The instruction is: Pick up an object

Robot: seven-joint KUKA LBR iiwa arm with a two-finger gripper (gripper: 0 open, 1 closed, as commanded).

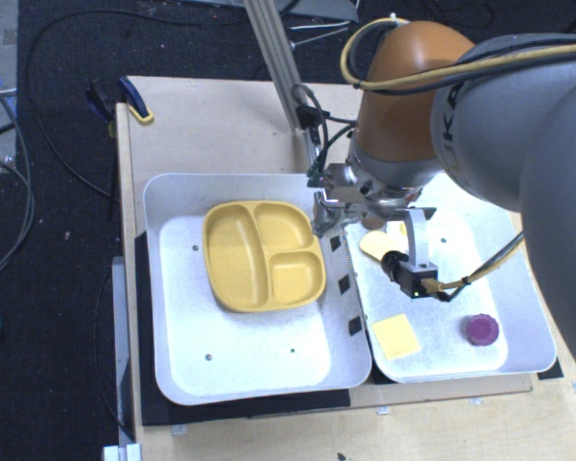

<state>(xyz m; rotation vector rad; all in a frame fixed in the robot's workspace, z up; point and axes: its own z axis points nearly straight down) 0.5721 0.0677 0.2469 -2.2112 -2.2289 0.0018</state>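
Note:
In the right bin (524, 351), my gripper (369, 246) hangs low at the far left, its two fingers spread wide apart and open. A small pale yellow piece (374, 245) lies on the bin floor in the gap between them, partly hidden by the wrist; neither finger visibly presses on it. Toward the front of that bin lie a flat yellow square (396, 335) and a purple round object (481, 329), both clear of the gripper.
A yellow divided plate (264, 255) lies in the left bin (163, 296), its right edge close to my left finger. The ridge between the bins runs just under the gripper. A metal pole (274, 46) slants up behind the bins.

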